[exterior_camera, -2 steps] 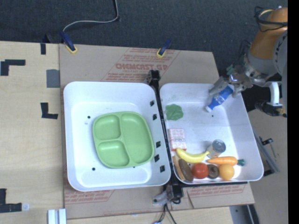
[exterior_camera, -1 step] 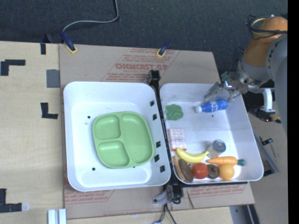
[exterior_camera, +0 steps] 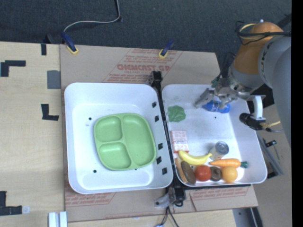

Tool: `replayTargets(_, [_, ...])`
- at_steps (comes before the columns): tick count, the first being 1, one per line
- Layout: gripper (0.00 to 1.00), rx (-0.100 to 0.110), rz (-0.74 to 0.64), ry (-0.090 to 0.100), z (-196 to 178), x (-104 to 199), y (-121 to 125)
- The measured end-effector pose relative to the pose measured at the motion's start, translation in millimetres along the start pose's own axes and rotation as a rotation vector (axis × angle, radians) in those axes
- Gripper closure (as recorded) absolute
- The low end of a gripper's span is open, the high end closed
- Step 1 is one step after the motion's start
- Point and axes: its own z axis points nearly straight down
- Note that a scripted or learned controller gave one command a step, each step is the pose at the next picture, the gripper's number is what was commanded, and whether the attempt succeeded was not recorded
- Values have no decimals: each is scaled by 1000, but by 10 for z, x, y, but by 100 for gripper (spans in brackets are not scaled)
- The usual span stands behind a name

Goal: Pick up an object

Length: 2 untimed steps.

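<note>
My gripper hangs over the back right part of the right bin, its fingers spread apart. A blue object lies right under it, partly hidden, and the fingers are not closed on it. A green leafy piece lies to the left near the divider. At the bin's front edge sit a banana, a tomato, a carrot, an orange fruit, a brown item, a small grey can and a white packet.
The left bin holds a green divided plate. Both bins rest on a cardboard sheet held by yellow clamps. The grey arm with its orange band comes in from the upper right. A black cable runs across the dark floor behind.
</note>
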Motion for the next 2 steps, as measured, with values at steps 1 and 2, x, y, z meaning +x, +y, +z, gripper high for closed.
replayTargets(1, [0,-14,-2,-4,213,-266,183])
replayTargets(2, [0,-4,1,-3,355,-205,161])
